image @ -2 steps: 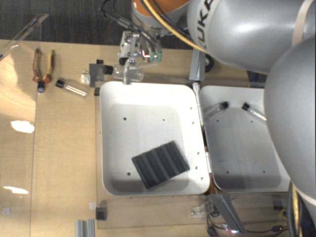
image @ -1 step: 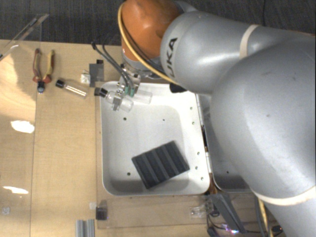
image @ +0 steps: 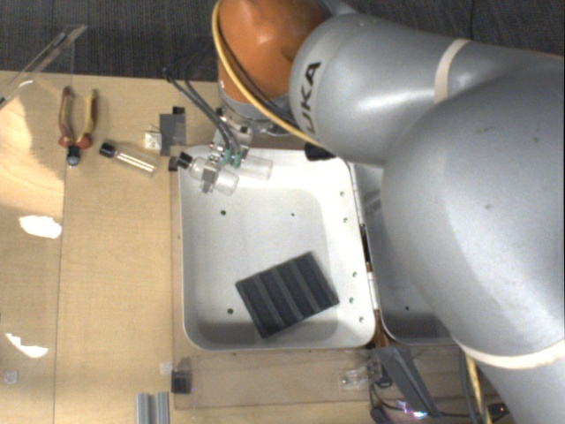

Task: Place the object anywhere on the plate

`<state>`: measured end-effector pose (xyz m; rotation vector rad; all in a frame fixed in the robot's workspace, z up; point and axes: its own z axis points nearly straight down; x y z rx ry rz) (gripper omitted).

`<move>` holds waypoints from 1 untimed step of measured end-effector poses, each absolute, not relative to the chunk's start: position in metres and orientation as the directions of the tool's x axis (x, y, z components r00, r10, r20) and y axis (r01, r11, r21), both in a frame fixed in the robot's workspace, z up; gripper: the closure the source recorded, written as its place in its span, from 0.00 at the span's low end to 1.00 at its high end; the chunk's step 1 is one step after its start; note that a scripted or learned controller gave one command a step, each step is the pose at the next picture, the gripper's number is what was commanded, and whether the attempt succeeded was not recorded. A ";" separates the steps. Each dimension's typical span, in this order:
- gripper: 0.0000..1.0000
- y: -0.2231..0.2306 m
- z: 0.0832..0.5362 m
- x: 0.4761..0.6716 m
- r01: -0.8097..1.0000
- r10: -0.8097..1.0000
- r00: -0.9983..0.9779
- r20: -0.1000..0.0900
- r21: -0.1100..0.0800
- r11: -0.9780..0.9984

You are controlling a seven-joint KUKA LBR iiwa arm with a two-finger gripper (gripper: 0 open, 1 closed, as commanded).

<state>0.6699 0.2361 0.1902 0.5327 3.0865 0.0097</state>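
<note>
The grey arm [image: 424,148] fills the right side of the camera view, its orange band [image: 265,34] sitting above the far edge of the left bin [image: 203,263]. The gripper [image: 221,170] hangs just over that bin's far left corner, a pale, partly clear assembly with cables running up to the wrist. How far it is open cannot be told from this angle, and nothing can be seen held in it.

Inside the left bin, a dark ribbed plate [image: 287,294] lies flat near the near wall, turned at a slant to the bin's sides. Its lower left corner comes close to the near rim, while its right end stops short of the right wall. Between the plate and the gripper, the bin floor is bare white, open across the middle and far half. The object to be placed cannot be made out.

The right bin [image: 402,321] is mostly covered by the arm, with a strip of its left wall and near corner showing, touching or just beside the left bin's right rim.

On the bench [image: 106,263] to the left of the bins lie red-handled pliers [image: 77,122] and a small clear tube with a black cap [image: 128,155], both well apart from the plate. A small dark block [image: 173,129] sits just beside the left bin's far left corner, near the gripper.
</note>
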 end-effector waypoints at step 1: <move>1.00 0.237 0.202 0.671 0.333 0.333 -0.943 -0.014 0.012 0.943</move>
